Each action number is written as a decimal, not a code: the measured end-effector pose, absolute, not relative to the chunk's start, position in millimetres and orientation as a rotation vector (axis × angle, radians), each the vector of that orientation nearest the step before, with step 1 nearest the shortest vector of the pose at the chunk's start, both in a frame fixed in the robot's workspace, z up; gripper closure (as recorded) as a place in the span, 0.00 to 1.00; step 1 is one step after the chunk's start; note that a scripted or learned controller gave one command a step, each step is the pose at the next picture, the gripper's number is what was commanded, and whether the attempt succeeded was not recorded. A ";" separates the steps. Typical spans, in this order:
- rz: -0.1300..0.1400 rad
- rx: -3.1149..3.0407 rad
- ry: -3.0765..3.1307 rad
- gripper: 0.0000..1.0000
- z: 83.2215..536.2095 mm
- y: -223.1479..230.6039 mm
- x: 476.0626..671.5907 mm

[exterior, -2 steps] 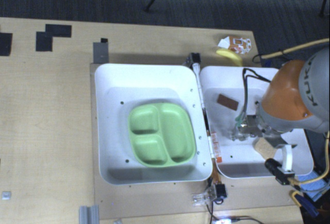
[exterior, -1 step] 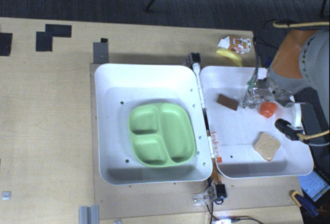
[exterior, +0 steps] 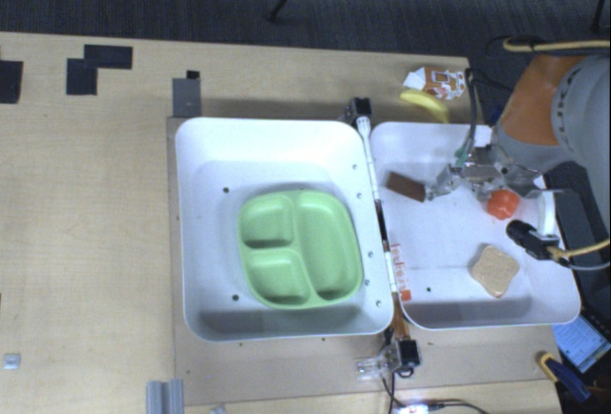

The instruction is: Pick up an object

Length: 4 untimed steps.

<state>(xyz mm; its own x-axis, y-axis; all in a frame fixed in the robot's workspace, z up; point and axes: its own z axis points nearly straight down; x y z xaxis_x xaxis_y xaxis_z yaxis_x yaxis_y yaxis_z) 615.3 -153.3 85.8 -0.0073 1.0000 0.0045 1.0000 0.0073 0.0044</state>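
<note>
The right bin (exterior: 449, 298) holds a small brown block (exterior: 405, 186) at its left, an orange-red ball (exterior: 503, 204) toward the right, and a tan bread-like slice (exterior: 495, 269) near the front right. My gripper (exterior: 468, 180) hangs over the back half of this bin, between the brown block and the orange-red ball. It is open and nothing sits between its fingers. One fingertip (exterior: 435, 190) reaches toward the brown block without clearly touching it. The grey arm with its orange band (exterior: 531, 107) comes in from the right.
The left bin (exterior: 205, 212) carries a green divided plate (exterior: 300, 247). A yellow and white wrapper-like item (exterior: 431, 88) lies on the bench behind the right bin. Black cables and a black part (exterior: 535, 240) hang over the right bin's right edge.
</note>
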 end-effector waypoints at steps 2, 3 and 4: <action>-0.011 -2.213 -2.239 0.00 97.4 -154.2 616.7; -0.006 -2.219 -2.229 0.00 86.2 -100.4 572.9; -0.011 -2.219 -2.235 1.00 98.0 -100.5 574.8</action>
<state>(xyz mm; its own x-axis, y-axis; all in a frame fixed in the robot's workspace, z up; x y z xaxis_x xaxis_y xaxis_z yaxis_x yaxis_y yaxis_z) 574.8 -100.5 98.0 -0.0072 1.0000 -0.0006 0.9999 0.0072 0.0105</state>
